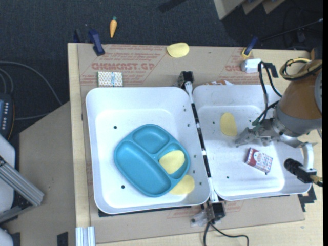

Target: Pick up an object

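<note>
Claw (248, 136) hangs low in the right bin (225, 191), whether spread or closed I cannot tell. Approach step, I judge: the red-and-white packet (258, 160) lies just beside it, calling for a short shift over and a descent.

Blue divided plate (146, 160), yellow piece (172, 161), red-and-white packet (258, 160).

Two bins are set side by side on the worktop (128, 60). In the left bin (102, 106) a divided plate (143, 160) is placed, with one chip (172, 161) in it and another (183, 186) just beside its near edge. In the right bin (225, 183) a chip (228, 124) lies toward the back, a small packet (258, 161) nearer the front, and the gripper (246, 137) is positioned between them.
</note>
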Motion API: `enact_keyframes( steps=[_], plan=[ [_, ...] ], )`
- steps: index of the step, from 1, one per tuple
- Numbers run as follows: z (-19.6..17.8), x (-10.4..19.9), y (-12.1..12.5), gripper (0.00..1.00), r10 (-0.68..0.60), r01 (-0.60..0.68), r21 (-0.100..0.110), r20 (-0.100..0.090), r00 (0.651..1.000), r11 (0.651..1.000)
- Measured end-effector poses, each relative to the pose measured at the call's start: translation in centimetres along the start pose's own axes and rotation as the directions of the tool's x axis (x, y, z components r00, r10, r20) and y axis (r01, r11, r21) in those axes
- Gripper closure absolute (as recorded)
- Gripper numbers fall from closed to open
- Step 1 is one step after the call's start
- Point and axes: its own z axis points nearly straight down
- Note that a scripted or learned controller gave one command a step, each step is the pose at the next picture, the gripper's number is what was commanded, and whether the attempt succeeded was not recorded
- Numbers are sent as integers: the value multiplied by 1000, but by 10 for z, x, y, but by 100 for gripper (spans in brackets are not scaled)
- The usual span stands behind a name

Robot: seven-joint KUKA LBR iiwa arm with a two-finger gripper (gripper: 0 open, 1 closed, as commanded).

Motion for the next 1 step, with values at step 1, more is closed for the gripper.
enact_keyframes(
  steps=[1],
  plan=[
    [10, 45, -49, 0, -1, 1, 4, -2, 1000, 1000]
  ],
)
